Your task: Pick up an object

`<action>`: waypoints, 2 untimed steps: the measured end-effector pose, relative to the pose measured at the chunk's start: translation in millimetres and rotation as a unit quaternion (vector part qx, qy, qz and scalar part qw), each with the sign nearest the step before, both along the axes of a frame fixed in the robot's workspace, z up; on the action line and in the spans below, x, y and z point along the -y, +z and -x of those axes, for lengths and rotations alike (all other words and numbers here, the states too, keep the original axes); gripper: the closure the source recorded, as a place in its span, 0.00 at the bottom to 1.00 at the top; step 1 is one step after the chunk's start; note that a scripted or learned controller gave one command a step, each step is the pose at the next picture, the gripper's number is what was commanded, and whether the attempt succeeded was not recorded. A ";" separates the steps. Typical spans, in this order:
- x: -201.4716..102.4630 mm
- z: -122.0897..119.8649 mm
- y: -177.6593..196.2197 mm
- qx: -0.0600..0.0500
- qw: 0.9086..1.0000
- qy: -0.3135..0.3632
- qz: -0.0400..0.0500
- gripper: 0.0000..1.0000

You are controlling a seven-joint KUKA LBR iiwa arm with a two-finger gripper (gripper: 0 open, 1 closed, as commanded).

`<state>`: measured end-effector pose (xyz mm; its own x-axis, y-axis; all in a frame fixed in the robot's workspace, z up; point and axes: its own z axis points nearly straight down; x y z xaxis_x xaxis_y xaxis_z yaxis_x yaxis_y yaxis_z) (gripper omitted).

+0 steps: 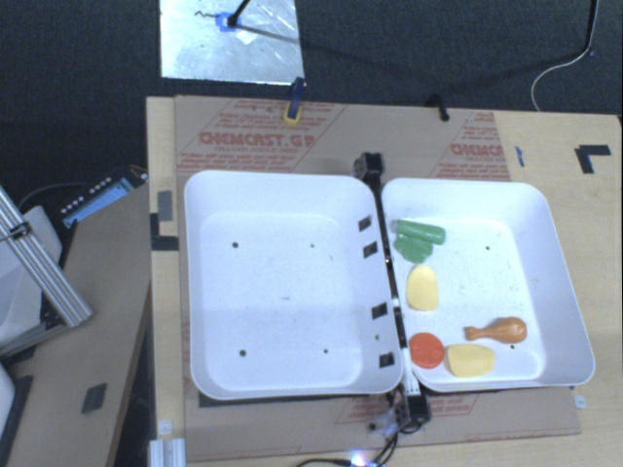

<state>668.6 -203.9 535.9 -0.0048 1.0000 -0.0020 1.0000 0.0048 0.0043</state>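
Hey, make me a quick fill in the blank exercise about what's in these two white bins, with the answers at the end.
1. All the toy foods lie in the ____ bin.
2. The round red piece lies touching the ____ piece beside it.
3. The green pieces lie nearest the ____ wall of their bin.

Missing words: right; yellow; dividing

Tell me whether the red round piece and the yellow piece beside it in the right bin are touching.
Touching. The camera view shows the red round piece meeting the yellow piece edge to edge, with no white bin floor between them.

Five food toys [421,287] in right bin [555,261] (along its left wall).
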 end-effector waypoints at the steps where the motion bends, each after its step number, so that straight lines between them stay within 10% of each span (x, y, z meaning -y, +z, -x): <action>1: -7.2 0.1 -0.5 0.000 1.000 0.000 0.000 1.00; 2: -12.5 0.2 -0.4 -0.001 1.000 0.000 0.000 1.00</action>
